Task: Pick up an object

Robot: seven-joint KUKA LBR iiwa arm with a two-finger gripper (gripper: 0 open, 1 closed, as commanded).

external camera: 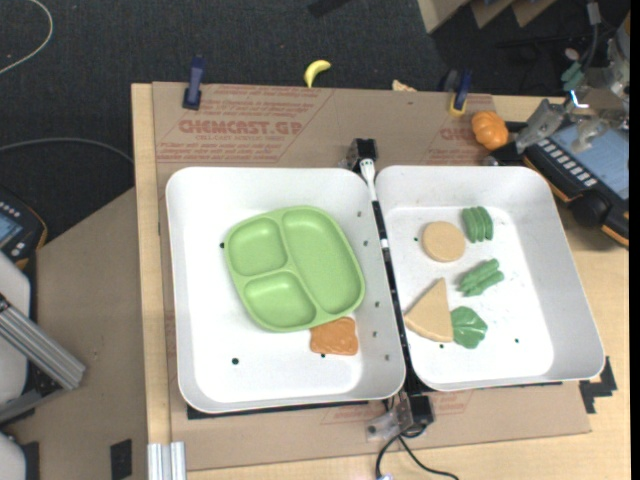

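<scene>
Here the left bin (200, 268) holds a green divided plate (293, 266) and an orange piece (335, 339); the hand's state I cannot tell.

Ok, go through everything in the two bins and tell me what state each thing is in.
green divided plate: right way up in the left bin, compartments bare.
orange piece: lying flat, touching the plate's near edge.
round tan piece: flat in the right bin.
tan wedge: flat, touching the leafy green piece.
two other green pieces: lying apart from each other.
</scene>
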